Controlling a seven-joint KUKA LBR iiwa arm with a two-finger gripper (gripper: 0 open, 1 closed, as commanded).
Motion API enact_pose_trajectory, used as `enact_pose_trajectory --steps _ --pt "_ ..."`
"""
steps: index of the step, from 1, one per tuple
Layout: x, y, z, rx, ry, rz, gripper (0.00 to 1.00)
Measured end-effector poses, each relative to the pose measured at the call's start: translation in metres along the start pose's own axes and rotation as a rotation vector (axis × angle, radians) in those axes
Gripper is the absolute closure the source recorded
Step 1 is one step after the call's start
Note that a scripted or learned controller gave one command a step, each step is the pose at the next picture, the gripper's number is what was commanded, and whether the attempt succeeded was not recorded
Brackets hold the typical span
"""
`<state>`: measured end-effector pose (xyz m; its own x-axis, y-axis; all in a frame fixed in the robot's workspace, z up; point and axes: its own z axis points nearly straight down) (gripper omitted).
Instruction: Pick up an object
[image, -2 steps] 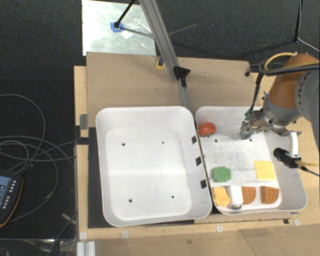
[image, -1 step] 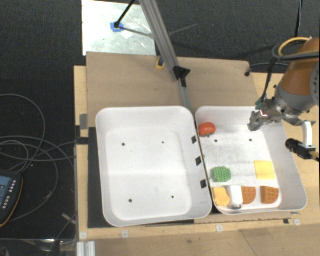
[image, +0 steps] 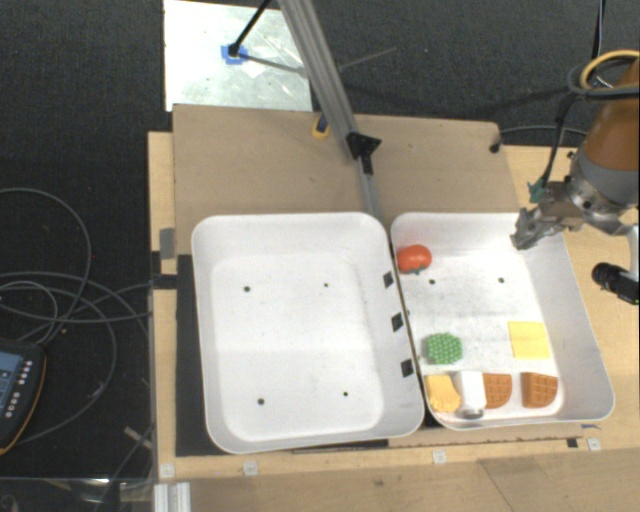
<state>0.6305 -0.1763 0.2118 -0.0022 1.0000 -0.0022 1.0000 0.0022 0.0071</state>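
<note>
gripper (image: 527, 232) over right bin's (image: 578, 300) far rim, finger state unreadable | nothing seen held | objects: red (image: 414, 259) by divider, green (image: 442, 348), yellow (image: 528, 339), orange pieces (image: 540, 388) at near wall | risk: crowded near row, fingers may hit wall or neighbours, grasp slips

The arm enters from the right edge of the camera view, high in the picture, its orange band (image: 612, 148) sitting above the grey wrist (image: 603, 190). The wrist angles leftward and down, ending in the gripper (image: 526, 234), whose dark tip points toward the lower left. Nothing is visible between its fingers.
</note>
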Motion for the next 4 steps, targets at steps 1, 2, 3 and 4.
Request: enact_pose_trajectory --steps 1,2,3,4 --pt "-0.001 0.002 -0.045 0.000 0.000 -0.003 1.00" --pt "0.056 0.010 -0.036 0.004 0.003 -0.008 1.00" --pt "0.105 0.009 -0.024 0.006 0.004 -0.008 1.00" --pt "0.153 0.009 -0.016 0.006 0.004 -0.008 1.00"
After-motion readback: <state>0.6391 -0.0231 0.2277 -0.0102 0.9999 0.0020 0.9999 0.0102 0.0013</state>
